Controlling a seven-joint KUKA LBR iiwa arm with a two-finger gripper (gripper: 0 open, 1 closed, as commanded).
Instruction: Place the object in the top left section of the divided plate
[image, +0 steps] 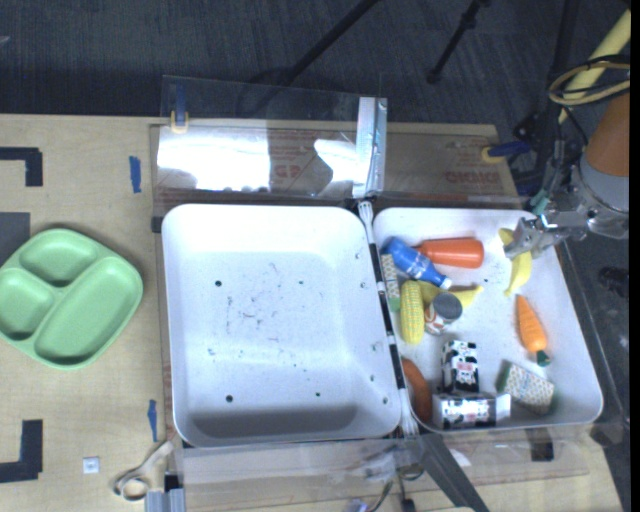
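Wooden desk (80, 150) carries everything you see, with two white bins on it. Your hand (535, 228) hovers over the right bin's (580, 370) upper right corner; you cannot tell whether it is apart or together. Far to the hand's left, beyond the left bin (270, 320), sits the green divided plate (68, 296). Just below the hand lies a yellow banana (519, 268), with an orange carrot (531, 327) further down.

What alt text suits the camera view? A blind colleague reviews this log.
The tool hovers over a banana in the right bin, which holds toy food: corn, carrot, blue bottle. The green plate sits far left, beyond the left bin.
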